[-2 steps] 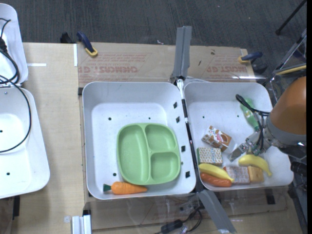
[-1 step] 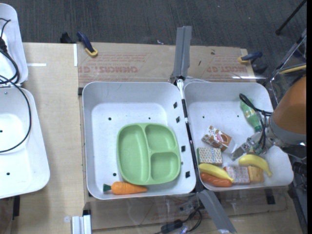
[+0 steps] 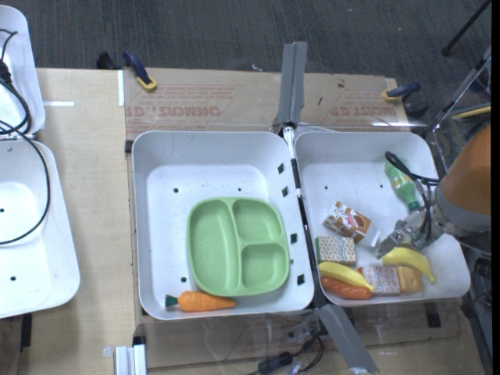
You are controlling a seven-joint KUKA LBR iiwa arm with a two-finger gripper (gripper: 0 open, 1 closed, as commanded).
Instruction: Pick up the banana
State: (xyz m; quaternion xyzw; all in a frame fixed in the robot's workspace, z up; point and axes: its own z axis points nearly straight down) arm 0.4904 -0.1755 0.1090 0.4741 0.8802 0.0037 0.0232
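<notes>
The right white plastic bin (image 3: 312,170) is crowded along its near edge: two curved yellow bananas (image 3: 412,259) (image 3: 344,274), an orange-red sausage-shaped toy (image 3: 346,289), a tan bread slice (image 3: 409,279) and small printed food boxes (image 3: 337,249) lie packed close together, leaving little gap between them. Its far half is bare white floor, save a green bottle (image 3: 403,186) by the right wall. In the left white bin (image 3: 156,170), a green divided plastic plate (image 3: 238,245) fills the middle and an orange carrot (image 3: 205,302) lies along the near wall; the far strip is open.

cam: one, fixed above my bench, looking down at a slant | range: far enough to take in both white bins, left bin (image 3: 148,209) at 9 o'clock, right bin (image 3: 312,158) at 3 o'clock | my arm (image 3: 473,186) enters from 3 o'clock
</notes>
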